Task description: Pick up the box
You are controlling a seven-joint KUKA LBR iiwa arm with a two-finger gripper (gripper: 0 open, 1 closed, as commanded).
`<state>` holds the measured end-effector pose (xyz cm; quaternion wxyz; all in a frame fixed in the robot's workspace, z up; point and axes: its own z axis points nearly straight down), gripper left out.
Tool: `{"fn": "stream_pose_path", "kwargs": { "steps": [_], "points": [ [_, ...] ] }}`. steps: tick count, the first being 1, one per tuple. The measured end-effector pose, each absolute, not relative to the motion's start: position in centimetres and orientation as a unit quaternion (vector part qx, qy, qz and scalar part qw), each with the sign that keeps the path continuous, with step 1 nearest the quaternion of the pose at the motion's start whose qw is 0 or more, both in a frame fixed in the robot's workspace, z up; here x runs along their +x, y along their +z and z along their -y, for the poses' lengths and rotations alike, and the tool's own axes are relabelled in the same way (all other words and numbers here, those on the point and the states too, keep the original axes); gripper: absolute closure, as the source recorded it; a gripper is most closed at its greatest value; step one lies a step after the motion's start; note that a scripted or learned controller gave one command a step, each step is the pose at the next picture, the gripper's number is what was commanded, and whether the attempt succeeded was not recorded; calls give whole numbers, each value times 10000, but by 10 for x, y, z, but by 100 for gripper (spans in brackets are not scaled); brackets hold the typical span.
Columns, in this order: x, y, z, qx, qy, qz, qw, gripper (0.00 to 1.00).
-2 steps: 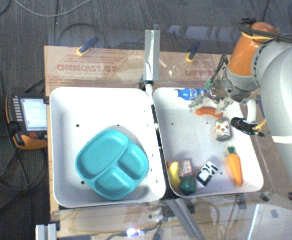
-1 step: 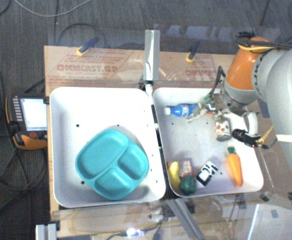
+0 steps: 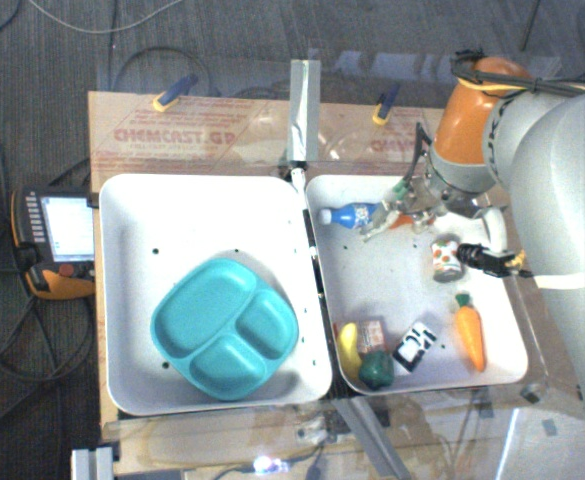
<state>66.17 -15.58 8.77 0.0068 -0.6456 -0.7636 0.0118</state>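
box [image 3: 372,334] near right bin's front | end effector [image 3: 397,208] well apart, at back | grip state unclear

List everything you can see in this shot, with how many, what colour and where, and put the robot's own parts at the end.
bins: two, white, side by side on the bench
divided plate: one, teal, in the left bin
bottle: one, clear with blue label, lying at the top of the right bin
small can: one, white and patterned, right bin, upper right
carrot: one, orange with green top, right bin, right side
box: one, black and white, right bin, near the bottom edge
banana: one, yellow, right bin, bottom left
small packet: one, brownish, beside the banana
round green item: one, dark green, right bin, bottom edge
handheld pendant: one, orange and black, left of the bins
gripper: one, grey, above the top of the right bin, near the bottle
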Motion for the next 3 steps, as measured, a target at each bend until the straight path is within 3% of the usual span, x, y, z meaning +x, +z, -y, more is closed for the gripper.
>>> {"fn": "stream_pose_path", "kwargs": {
  "steps": [1,2,3],
  "points": [
    [660,96,125,-6003,121,7996,100,0],
    [662,90,128,-6284,79,7778,135,0],
    [660,96,130,-6273,120,7785,157,100]
  ]
}}
